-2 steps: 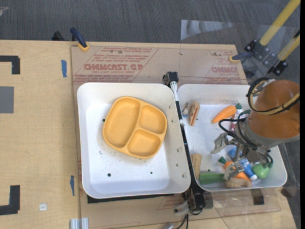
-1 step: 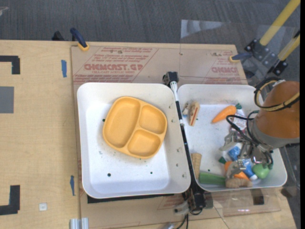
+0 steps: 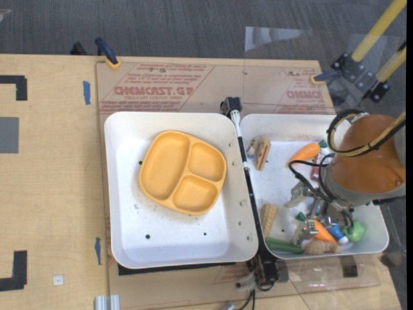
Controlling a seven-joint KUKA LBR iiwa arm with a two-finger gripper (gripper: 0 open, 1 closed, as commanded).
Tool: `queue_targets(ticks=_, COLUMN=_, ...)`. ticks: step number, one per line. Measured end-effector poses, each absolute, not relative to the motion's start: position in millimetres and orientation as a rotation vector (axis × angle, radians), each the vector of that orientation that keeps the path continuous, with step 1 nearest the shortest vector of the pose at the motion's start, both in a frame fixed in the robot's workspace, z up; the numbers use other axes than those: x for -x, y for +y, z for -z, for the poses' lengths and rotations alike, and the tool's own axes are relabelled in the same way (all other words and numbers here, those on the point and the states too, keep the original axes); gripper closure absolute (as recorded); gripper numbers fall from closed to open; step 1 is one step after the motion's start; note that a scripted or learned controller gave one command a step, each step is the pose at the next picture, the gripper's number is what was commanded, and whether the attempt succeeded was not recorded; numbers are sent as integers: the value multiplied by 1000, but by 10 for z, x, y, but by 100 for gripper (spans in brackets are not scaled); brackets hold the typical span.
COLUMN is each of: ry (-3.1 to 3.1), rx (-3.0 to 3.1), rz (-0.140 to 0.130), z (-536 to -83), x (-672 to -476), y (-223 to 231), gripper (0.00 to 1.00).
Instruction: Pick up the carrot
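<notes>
The carrot (image 3: pixel 304 152), orange with a small green top on its right end, lies in the upper middle of the right bin (image 3: pixel 277 179). My gripper (image 3: pixel 315 213) is lowered into the lower right part of that bin, well below the carrot and apart from it. It sits among a cluster of small toys, with an orange piece (image 3: pixel 321 228) right by its tip. The arm's orange band (image 3: pixel 366 157) covers the bin's right side and hides what lies under it.
The left bin (image 3: pixel 129 231) holds a yellow divided plate (image 3: pixel 183 172). Also in the right bin are a brown-striped toy (image 3: pixel 261 152), a tan cone (image 3: pixel 268 217), a green cucumber (image 3: pixel 284 245) and a green round toy (image 3: pixel 355 230). A black divider (image 3: pixel 248 173) separates the bins.
</notes>
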State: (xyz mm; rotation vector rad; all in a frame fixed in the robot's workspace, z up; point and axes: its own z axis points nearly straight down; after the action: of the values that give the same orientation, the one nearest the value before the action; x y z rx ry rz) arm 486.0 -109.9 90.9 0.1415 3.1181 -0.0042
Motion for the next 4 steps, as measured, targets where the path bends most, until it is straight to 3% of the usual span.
queue_targets(ticks=1, ry=3101, rx=-384, rz=-3, z=-900, x=-4851, y=-1636, gripper=0)
queue_targets(ticks=2, ry=3073, rx=-577, rz=0, z=-907, x=-4845, y=-1028, gripper=0)
queue_targets(ticks=3, ry=3120, rx=-153, rz=-3, z=-907, x=-4861, y=-1028, gripper=0)
queue_targets(ticks=4, ry=3118, rx=-181, rz=4, z=-901, x=-4851, y=-1775, gripper=0)
